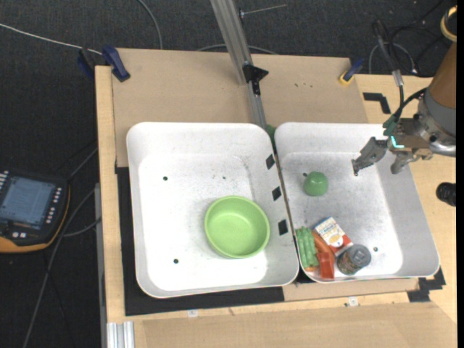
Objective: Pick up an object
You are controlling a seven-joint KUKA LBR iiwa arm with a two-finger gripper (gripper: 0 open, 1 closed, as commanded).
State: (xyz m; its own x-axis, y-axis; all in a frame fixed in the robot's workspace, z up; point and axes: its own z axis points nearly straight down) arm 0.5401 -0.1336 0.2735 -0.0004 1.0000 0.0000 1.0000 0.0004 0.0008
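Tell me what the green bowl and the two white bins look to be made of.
Green bowl: probably plastic, with a smooth, evenly coloured, matte to slightly satin surface. Left bin and right bin: likely thin moulded plastic, given the rounded corners and soft sheen; grey speckling on the floors looks like wear or dirt.

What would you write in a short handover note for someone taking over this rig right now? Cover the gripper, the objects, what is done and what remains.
Gripper: open, holding nothing, above the right bin's upper right part.
Right bin: green apple-like object near the middle; small carton, orange and green items and a dark round object clustered at the near edge.
Left bin: green bowl.
Done: nothing picked.
Left: descend, grasp one object, lift.
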